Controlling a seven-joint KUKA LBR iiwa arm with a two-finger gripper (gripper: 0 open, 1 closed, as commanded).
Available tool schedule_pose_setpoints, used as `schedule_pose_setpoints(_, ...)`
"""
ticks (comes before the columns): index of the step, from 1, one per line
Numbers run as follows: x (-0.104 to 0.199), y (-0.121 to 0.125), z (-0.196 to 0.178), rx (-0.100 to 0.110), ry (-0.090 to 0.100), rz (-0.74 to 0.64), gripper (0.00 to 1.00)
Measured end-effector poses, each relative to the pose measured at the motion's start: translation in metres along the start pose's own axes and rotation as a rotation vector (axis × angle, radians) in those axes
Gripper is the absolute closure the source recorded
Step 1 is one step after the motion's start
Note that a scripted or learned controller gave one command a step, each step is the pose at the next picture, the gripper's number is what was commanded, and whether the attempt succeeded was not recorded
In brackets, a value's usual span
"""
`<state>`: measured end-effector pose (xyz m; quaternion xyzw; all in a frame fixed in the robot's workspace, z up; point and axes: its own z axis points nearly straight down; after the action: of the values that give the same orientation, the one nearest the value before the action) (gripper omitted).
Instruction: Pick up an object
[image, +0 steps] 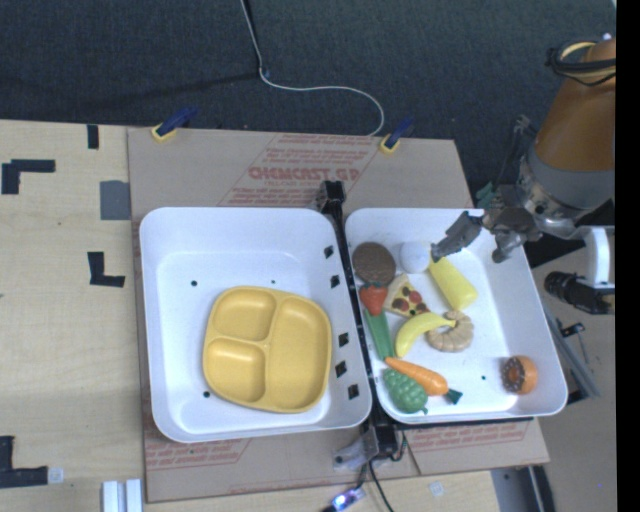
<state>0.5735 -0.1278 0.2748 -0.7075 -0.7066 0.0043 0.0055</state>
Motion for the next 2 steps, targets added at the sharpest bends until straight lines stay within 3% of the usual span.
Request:
schedule_pose_setpoints(1, 0.0, 0.002, -0.007, -0.013, -0.002, -0.003, 0.0)
schedule_pose_setpoints(2, 0.001, -0.005, 0.055, -0.006, -0.001, -0.002, 0.0)
